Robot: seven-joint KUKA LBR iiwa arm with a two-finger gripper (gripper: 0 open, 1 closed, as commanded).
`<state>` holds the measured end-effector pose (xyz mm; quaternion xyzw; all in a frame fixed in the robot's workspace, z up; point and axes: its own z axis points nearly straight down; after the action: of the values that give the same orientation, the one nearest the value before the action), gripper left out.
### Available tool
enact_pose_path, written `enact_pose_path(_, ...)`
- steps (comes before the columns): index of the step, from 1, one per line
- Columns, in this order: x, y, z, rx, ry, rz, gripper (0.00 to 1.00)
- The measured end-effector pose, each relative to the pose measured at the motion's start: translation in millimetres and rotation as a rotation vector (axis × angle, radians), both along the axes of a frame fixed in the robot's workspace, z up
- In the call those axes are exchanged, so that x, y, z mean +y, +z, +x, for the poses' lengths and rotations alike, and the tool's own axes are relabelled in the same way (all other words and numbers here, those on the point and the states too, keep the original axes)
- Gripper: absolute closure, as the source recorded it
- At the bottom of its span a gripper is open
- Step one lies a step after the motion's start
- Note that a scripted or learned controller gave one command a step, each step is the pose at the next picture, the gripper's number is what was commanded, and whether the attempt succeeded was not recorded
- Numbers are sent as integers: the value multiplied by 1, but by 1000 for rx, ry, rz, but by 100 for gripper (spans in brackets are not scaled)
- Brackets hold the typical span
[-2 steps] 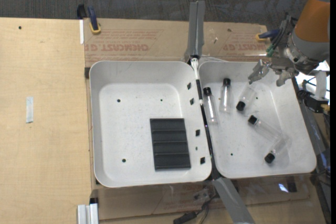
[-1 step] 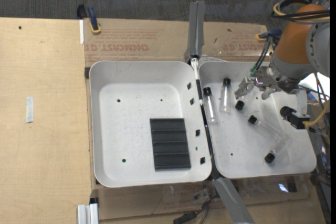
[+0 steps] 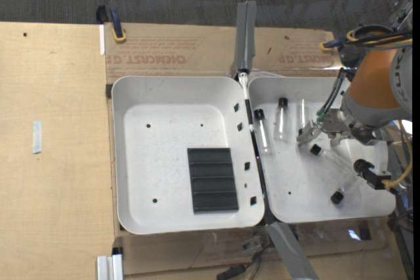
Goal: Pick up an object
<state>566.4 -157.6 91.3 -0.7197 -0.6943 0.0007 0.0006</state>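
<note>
Dark carpet runs behind a pale wooden desk (image 3: 52,141) that carries two shallow white bins side by side on brown cardboard. Over the right bin (image 3: 289,203) the grey arm with its orange band (image 3: 377,79) reaches in, and its hand (image 3: 307,134) sits low near the middle of that bin; whether it is spread or pressed together cannot be told, and nothing can be seen pinched in it. Just below the hand lies a small black cap (image 3: 315,149). To its left lie clear tubes with black caps: one (image 3: 282,118) close by, and a longer one (image 3: 262,131) farther left along the bin's edge. Below and to the right of the hand lies another clear tube (image 3: 346,187), black cap at its lower end. Well to the left, in the left bin (image 3: 131,101), rests a flat black ribbed block (image 3: 212,179).
</note>
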Motion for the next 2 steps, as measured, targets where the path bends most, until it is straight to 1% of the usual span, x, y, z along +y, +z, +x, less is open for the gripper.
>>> enact_pose_path(1, -43, 1, 93, -2, -19, -2, 0)
enact_pose_path(2, -42, 11, 93, -2, -14, -4, 100)
